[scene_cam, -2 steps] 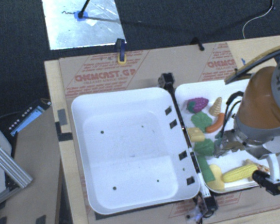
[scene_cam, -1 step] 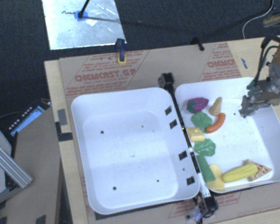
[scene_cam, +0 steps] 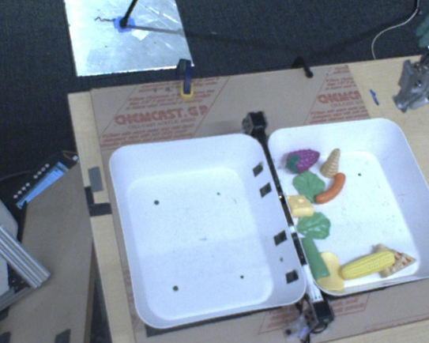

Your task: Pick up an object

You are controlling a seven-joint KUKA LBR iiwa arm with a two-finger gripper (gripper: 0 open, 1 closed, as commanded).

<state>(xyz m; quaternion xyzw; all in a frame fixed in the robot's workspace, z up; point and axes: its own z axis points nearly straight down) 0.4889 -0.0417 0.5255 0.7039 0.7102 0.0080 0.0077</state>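
Plastic toy food, among it a corn cob (scene_cam: 366, 265), purple grapes (scene_cam: 302, 160) and an orange carrot (scene_cam: 331, 189), crowds the right bin (scene_cam: 415, 177) along its left wall, while the gripper (scene_cam: 418, 88) hangs well outside it, nothing visibly held
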